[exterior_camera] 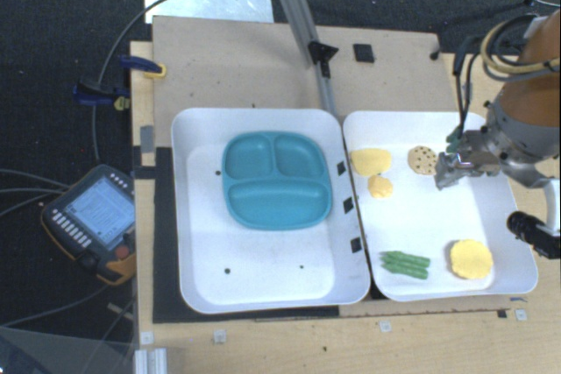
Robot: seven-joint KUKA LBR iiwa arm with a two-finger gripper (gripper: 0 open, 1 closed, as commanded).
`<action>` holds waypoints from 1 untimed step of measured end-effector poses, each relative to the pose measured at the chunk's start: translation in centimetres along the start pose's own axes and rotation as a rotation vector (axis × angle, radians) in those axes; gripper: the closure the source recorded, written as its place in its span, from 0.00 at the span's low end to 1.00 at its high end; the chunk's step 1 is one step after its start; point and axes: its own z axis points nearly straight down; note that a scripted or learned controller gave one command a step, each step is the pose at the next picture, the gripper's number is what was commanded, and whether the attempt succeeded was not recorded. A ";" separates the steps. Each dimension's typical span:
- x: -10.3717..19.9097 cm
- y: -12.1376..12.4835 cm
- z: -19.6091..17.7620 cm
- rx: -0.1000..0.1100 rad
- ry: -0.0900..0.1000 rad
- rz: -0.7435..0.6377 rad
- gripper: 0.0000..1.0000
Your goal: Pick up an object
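Nearest you, along the front of the right bin [517, 283], you've got the green beans [405, 264] lying flat and a round yellow disc [471, 259] just to their right, both loose on the white floor with room around them, which looks like a deliberate scatter so each piece can be reached alone. Move up the bin and there's a small yellow lump [380, 186] sitting just below a larger yellow piece [371, 160], close to the wall shared with the left bin [188, 215]. Beside those, further right, sits the cookie [422, 159]: small, round, tan, dotted with dark chips, flat on the bin floor. That's your likeliest target, judging by position, because the gripper [449, 171] hangs just to its right, near but not around it. Whether that gripper is spread or pinched, you can't tell from this angle; nothing sits visibly between its tips, so treat the cookie as not yet picked. Over in the left bin, the teal divided plate [277, 179] rests in the upper half, well apart from the action. Farther back, the bare counter [237, 66] carries cables and a blue clamp [140, 65] at its edge.
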 end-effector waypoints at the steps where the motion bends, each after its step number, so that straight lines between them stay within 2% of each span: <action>1: 5.7 -0.5 1.6 0.003 0.001 0.000 1.00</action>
